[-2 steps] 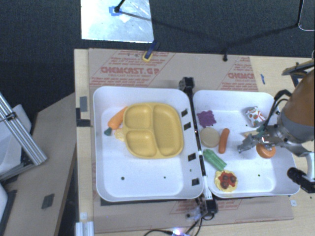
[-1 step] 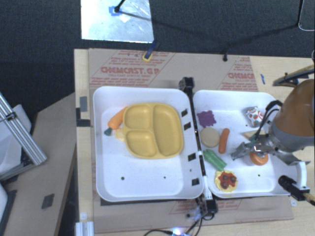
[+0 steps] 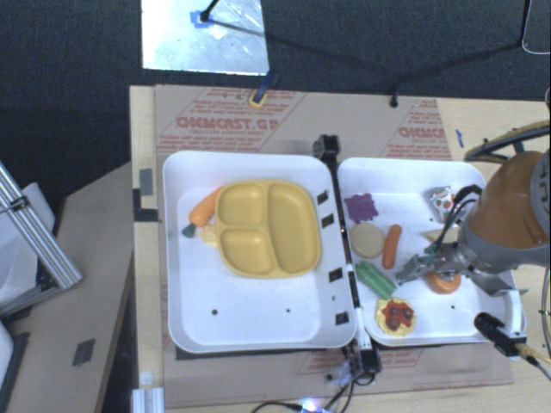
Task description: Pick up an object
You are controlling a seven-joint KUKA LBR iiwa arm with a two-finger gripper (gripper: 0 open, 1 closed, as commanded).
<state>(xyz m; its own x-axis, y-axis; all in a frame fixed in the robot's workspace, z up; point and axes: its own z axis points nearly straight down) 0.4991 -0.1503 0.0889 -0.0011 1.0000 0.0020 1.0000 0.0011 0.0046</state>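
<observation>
**Closing on the orange piece in the right bin**

Reaching in from the right, the arm (image 3: pixel 508 209) has its tool (image 3: pixel 437 267) low inside the right bin (image 3: pixel 405 175), and the nearest candidate is a small orange piece (image 3: pixel 445 283) lying just below and right of the tool's tip, close enough that they may be touching. Whether the tool is wide, narrow or already gripping cannot be told: the dark linkage overlaps the piece and the wrist hides much of it, so I would not count anything as held.

To do the pick well, the tool should probably be centred over the orange piece before it closes, since from this angle it seems to sit a little to the side of it rather than astride. A straight, slow descent to the bin floor would help, because the piece looks flat and low and could slip out from under a shallow pinch.

Other things crowd the tool's left side: a green piece (image 3: pixel 375 278) just beyond the tip, a red sausage (image 3: pixel 392 245) and a tan disc (image 3: pixel 368 239) up and to the left, a purple piece (image 3: pixel 362 206) farther up, and a small pizza (image 3: pixel 395 315) below left. Any sideways sweep risks nudging the green piece. The yellow tray (image 3: pixel 267 228) and carrot (image 3: pixel 204 206) in the left bin (image 3: pixel 194 308) lie well apart.
</observation>
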